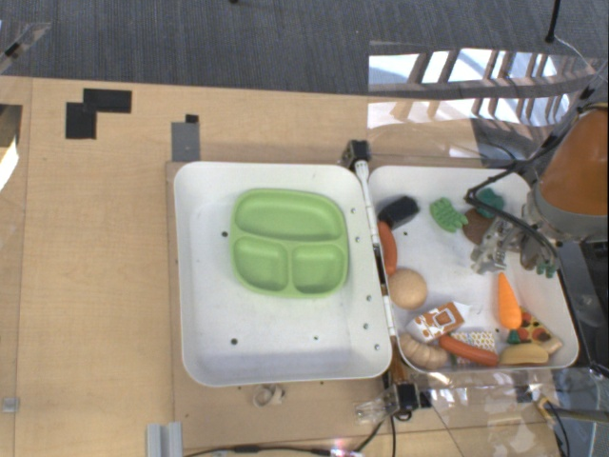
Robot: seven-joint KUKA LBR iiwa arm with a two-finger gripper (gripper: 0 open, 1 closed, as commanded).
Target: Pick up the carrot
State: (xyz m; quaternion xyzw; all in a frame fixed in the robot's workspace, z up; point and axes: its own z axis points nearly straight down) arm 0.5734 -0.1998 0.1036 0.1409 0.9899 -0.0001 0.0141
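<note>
So from where I'm sitting, the small orange plastic carrot with the green tip [509, 301] is lying flat on the floor of the right-hand shallow white bin [442, 269], near its right wall, just above the pile of toy food along the bottom edge. Its long axis runs roughly top-to-bottom in the camera view, tilted a bit, pointed end up and leafy end down. The claw [497, 249] is hanging just above that pointed end, slightly to the left, so the carrot sits below and a hair right of it in the picture. Honestly I can't tell how wide the claw is set, it's a tangle of grey metal and cables from this angle, and I don't see anything caught in it. My read: it needs a short shift toward the carrot's middle, closing across the narrow width rather than along the length.
</note>
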